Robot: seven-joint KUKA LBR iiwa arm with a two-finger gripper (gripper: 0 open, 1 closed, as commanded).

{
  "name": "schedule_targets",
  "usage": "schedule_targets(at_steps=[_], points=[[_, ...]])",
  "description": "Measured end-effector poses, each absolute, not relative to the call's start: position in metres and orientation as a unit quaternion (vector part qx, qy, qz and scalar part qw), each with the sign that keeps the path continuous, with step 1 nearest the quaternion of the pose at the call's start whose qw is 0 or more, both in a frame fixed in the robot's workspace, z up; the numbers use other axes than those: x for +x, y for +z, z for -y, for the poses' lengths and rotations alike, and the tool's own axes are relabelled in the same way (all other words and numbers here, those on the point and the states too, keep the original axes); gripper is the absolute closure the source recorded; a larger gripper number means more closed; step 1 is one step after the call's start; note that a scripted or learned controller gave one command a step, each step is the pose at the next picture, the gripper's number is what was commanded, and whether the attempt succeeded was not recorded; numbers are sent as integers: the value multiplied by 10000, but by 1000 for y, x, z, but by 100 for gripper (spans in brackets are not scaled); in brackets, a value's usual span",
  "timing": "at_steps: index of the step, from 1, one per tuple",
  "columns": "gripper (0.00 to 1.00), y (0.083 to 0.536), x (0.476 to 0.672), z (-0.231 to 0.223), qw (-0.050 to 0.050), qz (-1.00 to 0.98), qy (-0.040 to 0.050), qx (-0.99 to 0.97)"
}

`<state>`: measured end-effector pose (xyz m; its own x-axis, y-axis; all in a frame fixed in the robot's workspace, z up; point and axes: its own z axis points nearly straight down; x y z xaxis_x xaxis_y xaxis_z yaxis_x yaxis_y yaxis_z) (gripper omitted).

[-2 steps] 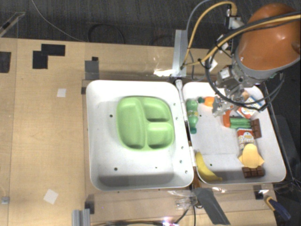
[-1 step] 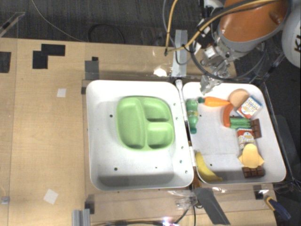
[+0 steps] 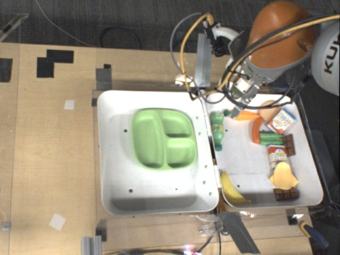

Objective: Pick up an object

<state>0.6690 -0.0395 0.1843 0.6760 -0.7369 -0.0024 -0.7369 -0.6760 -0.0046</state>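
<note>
Several candidate objects lie in the right bin (image 3: 313, 193), and we treat any one of them as the task's thing: a green bottle (image 3: 217, 126) against the left wall, a banana (image 3: 231, 190) at the near-left corner, an orange carrot-like piece (image 3: 257, 127) next to a green bar (image 3: 271, 137), a chocolate bar (image 3: 289, 144), a small red-and-white packet (image 3: 278, 155), a yellow pear-shaped item (image 3: 283, 175), a second chocolate piece (image 3: 286, 194) and a small carton (image 3: 282, 120) near the far wall. The left bin (image 3: 106, 142) holds a green divided tray (image 3: 162, 137). We locate the gripper (image 3: 241, 92) above the far-left corner of the right bin, under the orange band of the arm (image 3: 279, 33); nothing is visible between its fingers, and we cannot tell from this view whether the jaws stand open or closed. We judge the step in hand to be the approach: no object is lifted yet. The next move calls for choosing a target, and we consider the green bottle or the carrot-like piece nearest. The descent must centre the fingers across the object's narrow side. The bottle lies touching the bin wall, which may block one finger.
</note>
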Motion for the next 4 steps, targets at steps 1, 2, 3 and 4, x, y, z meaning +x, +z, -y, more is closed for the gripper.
schedule_targets(at_steps=[1, 2, 3, 4], points=[[100, 253, 671, 42, 45, -4392, -51, -8984], [100, 184, 653, 28, 26, -3082, 0, -9513], [100, 219, 669, 43, 36, -3733, -24, -9277], [100, 235, 670, 12, 32, -3508, -21, -9364]])
